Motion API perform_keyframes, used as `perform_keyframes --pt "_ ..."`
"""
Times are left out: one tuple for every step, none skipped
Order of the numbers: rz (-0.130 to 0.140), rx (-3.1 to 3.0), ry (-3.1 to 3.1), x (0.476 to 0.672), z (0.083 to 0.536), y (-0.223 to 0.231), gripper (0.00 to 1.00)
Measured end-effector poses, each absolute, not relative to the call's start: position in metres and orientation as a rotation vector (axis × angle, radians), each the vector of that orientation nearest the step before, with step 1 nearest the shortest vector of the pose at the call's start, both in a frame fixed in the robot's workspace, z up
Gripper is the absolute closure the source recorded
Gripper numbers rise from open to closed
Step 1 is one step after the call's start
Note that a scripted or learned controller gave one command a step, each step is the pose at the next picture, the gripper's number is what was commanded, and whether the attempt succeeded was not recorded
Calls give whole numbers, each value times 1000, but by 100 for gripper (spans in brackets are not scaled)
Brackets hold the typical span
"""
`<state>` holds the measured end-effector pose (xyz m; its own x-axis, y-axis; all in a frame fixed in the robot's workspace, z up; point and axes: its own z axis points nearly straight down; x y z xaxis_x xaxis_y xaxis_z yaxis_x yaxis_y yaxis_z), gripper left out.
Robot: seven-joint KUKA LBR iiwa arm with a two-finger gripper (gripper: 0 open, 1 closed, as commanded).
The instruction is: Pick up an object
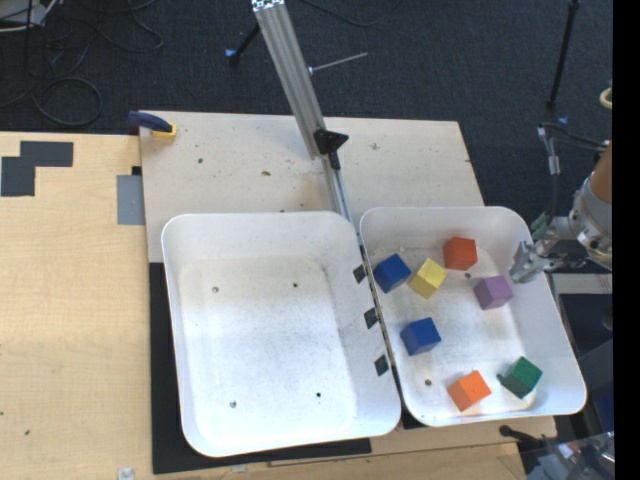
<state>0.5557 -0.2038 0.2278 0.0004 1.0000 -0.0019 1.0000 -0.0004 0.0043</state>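
No writing is legible. Well left of the end effector (524,264) sit a blue cube (391,271) and yellow cube (427,278); the purple cube (493,291), skewed, lies just beside it. Grip state: cannot tell.

The arm (603,193) is cut off by the right edge, only its wrist showing. The gripper (524,264), at the right bin's (560,338) right rim, is too small to tell its finger spacing.
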Motion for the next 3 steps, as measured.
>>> perform_keyframes --pt "2 2219 2220 556 266 -205 100" --pt "-1 2220 2228 567 252 -159 100" --pt "-1 2221 2228 574 242 -115 100"
